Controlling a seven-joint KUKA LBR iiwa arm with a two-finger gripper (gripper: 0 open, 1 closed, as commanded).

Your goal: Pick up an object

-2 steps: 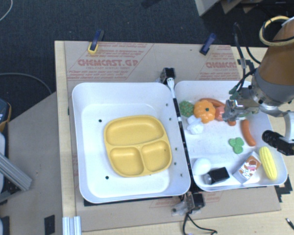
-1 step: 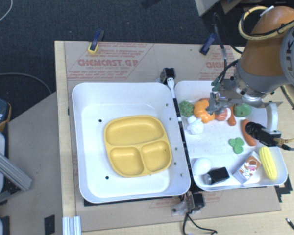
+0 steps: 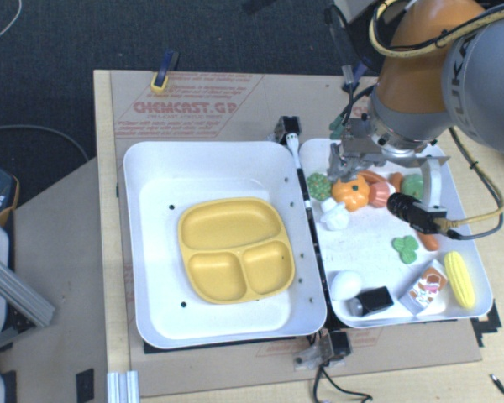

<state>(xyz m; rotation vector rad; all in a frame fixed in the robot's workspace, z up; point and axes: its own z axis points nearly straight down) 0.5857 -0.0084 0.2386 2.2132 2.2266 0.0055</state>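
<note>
The hand [image 3: 350, 171] hangs low over the far end of the right bin [image 3: 365, 250], just above an orange pumpkin toy [image 3: 351, 194]; the wrist blocks the view, so whether it is apart or together cannot be told, and nothing can be seen gripped. A green piece [image 3: 319, 185] and a white piece [image 3: 334, 217] lie just beside the pumpkin. Nearer the camera the same bin holds a small green sprig [image 3: 405, 246], a yellow corn cob [image 3: 460, 280], a small carton [image 3: 427, 290], a black block [image 3: 374, 300] and a white ball [image 3: 346, 285]. The left bin [image 3: 151, 191] carries a yellow divided tray [image 3: 233, 248]. Both bins sit on a desk [image 3: 202, 107] faced with brown sheet printed in red, over a dark carpet floor [image 3: 67, 23]. Reddish pieces under the arm are partly covered and hard to name.
</note>
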